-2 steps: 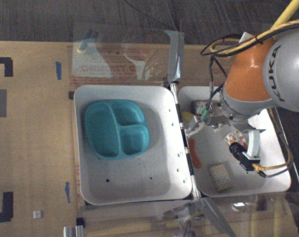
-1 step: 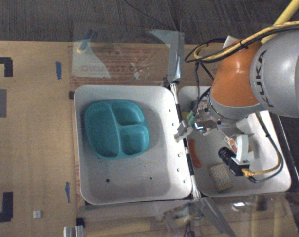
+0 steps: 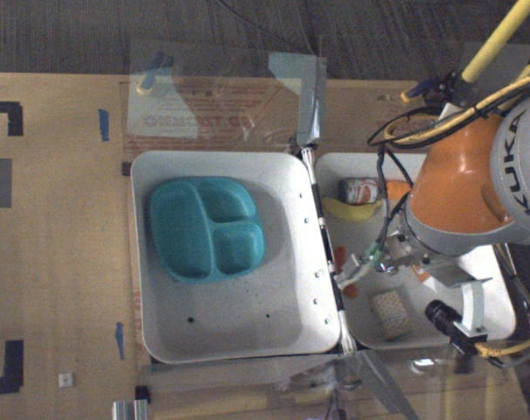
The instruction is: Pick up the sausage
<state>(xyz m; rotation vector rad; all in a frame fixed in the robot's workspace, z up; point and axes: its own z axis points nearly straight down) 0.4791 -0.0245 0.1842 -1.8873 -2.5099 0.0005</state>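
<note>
The arm's orange band [image 3: 457,191] and grey wrist hang over the middle of the right bin [image 3: 501,318]. My gripper [image 3: 368,265] reaches down toward that bin's left side, close to the divider between the bins. A small reddish-brown piece [image 3: 351,291] lies on the bin floor just below the gripper, and a thin red sliver [image 3: 339,256] sits against the divider. Either may be the sausage; both are too small to tell. The arm hides much of this bin.
A teal divided plate [image 3: 205,227] lies in the left bin [image 3: 239,322]. In the right bin, a can [image 3: 361,189], a yellow banana [image 3: 352,209] and an orange item [image 3: 396,191] sit at the back, and a tan textured block [image 3: 389,313] at the front.
</note>
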